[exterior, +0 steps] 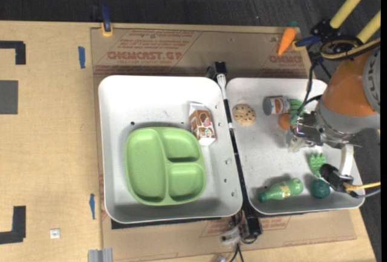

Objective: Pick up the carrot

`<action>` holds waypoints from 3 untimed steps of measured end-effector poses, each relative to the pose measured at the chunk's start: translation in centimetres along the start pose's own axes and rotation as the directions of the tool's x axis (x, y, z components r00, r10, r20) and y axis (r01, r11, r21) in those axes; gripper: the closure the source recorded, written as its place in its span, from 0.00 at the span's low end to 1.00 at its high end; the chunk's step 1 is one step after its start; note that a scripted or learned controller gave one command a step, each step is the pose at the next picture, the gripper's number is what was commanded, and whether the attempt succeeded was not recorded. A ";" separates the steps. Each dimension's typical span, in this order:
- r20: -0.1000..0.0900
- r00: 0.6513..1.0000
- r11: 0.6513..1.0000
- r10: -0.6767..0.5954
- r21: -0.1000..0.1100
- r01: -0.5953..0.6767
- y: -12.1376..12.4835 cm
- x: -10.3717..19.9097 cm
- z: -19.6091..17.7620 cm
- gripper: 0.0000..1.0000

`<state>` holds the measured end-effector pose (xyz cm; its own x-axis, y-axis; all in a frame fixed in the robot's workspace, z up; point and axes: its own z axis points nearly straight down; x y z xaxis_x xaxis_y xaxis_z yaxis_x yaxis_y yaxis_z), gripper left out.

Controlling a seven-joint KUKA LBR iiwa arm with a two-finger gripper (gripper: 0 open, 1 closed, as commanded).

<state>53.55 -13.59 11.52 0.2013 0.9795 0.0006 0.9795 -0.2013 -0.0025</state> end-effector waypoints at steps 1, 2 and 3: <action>0.000 1.000 1.000 0.000 0.000 0.000 0.0 0.0 0.0 0.00; 0.001 0.928 0.928 -0.372 -0.003 0.372 -3.9 5.1 -6.9 0.00; 0.004 0.903 0.903 -0.430 -0.005 0.430 4.4 2.6 -8.4 0.00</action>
